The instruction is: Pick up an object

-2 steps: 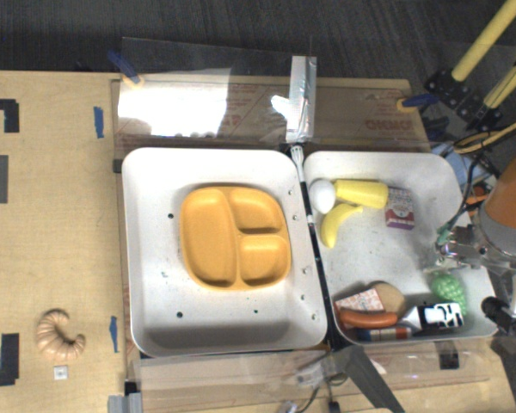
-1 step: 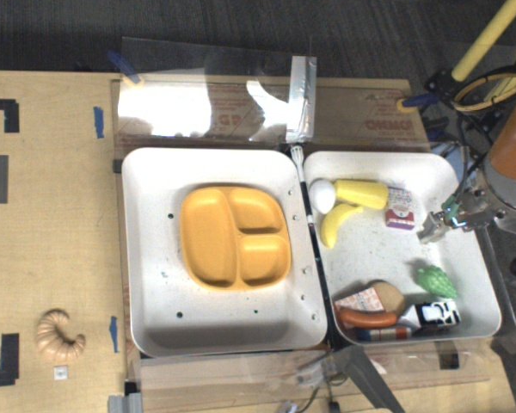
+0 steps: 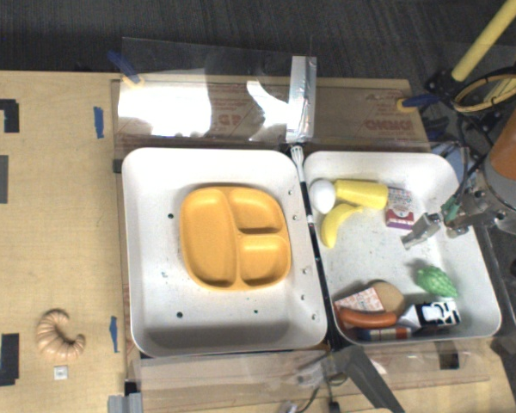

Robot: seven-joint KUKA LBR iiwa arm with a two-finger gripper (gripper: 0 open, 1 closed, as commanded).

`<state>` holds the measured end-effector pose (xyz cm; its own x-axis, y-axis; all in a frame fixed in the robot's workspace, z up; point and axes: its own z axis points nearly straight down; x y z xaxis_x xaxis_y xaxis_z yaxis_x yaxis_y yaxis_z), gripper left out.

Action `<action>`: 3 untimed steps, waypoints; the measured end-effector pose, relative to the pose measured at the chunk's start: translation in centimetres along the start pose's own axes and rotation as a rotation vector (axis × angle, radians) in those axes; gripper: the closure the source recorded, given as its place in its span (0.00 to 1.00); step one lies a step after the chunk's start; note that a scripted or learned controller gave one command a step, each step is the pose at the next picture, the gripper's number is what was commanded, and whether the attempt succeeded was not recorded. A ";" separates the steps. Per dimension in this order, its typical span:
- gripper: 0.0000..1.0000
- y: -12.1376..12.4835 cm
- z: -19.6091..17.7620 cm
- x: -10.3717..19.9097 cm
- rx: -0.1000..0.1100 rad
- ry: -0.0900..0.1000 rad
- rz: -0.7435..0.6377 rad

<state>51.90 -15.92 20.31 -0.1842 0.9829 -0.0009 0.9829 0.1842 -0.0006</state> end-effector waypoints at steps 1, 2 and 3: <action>0.00 -2.7 10.4 0.0 -0.013 -0.005 -0.015; 0.00 1.5 11.5 5.4 -0.011 -0.002 0.030; 0.00 9.8 1.5 9.1 -0.010 -0.002 -0.308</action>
